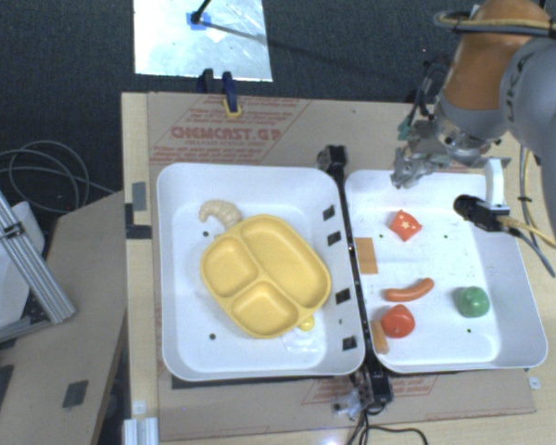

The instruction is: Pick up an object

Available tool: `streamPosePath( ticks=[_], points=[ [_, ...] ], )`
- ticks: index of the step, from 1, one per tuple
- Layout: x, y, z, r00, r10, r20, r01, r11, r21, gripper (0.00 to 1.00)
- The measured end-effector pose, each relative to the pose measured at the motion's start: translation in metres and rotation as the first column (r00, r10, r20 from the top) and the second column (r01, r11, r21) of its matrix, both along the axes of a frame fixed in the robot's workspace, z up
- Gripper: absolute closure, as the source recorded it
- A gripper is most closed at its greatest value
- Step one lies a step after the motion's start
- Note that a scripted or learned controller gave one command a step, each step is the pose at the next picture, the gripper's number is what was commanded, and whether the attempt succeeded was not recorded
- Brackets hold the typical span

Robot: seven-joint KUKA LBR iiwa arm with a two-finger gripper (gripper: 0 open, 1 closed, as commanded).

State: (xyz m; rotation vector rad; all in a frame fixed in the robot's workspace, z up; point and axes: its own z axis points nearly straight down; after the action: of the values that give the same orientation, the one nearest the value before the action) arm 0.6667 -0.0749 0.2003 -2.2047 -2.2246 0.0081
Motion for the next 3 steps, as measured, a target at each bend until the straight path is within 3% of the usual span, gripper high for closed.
streamPosePath(
  ticks=[1,2,3],
  points=[
    [-0.032,0.01,0.055,1.0,-0.003,0.013,0.003,1.0,-0.003,1.0],
    [-0.043,0.091,0.072,1.0,0.003,0.014,-0.003,1.0,-0.001,1.0],
    [-0.068,0.126,0.31,0.999,0.0,0.033,0.0,1.0,0.0,1.0]
  ],
)
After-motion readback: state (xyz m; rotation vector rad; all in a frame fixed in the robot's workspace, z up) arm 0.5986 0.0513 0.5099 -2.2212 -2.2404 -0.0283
